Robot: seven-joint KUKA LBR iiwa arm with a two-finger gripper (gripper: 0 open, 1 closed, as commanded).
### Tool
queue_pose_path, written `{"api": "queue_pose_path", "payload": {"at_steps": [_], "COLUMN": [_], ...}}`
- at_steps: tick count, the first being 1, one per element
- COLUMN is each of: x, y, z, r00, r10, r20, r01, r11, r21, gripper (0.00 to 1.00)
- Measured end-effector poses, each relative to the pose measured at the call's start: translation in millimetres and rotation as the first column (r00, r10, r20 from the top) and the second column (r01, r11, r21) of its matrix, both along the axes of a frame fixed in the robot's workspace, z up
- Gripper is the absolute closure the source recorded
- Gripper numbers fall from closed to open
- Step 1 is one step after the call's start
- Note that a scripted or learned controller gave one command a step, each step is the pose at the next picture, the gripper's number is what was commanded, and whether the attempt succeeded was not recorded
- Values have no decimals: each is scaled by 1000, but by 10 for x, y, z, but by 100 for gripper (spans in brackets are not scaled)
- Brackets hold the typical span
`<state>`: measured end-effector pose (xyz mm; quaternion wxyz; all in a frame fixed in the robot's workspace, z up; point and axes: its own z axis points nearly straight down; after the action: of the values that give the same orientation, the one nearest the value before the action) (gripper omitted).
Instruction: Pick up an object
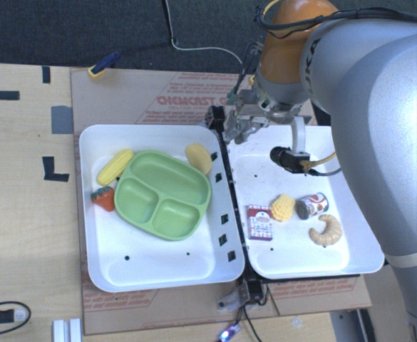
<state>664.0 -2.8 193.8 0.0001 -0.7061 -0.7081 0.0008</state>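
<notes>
Gripper [238,128] poised over the far end of the divider between the bins, nothing visibly held.

Its fingers seem slightly parted, though they blur together at this angle. Nearest, just to its left, a yellow lemon-like piece [198,158] lies beside the green tray [162,194] in the left bin [101,262]: light, hard, rounded, best pinched across its middle. The right bin [358,258], below the gripper, holds a croissant [326,230], can [312,205], corn piece [283,207] and small packet [259,223].

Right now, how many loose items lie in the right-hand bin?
4: a red-and-white packet, a yellow corn piece, a small can and a croissant, clustered mid-bin; the arm may hide others.
</notes>
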Motion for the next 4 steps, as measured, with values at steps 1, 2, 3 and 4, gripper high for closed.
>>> {"api": "queue_pose_path", "payload": {"at_steps": [1, 2, 3, 4], "x": [-436, -665, -909, -982], "y": [776, 206, -384, -268], "z": [117, -110, 1612, 967], "r00": [1000, 1000, 1000, 1000], "r10": [5, -6, -7, -2], "r20": [-2, -3, 19, -5], "r01": [-5, 6, 7, 2], "r11": [1000, 1000, 1000, 1000], "r21": [3, -1, -2, 1], "gripper": [100, 100, 100, 100]}}
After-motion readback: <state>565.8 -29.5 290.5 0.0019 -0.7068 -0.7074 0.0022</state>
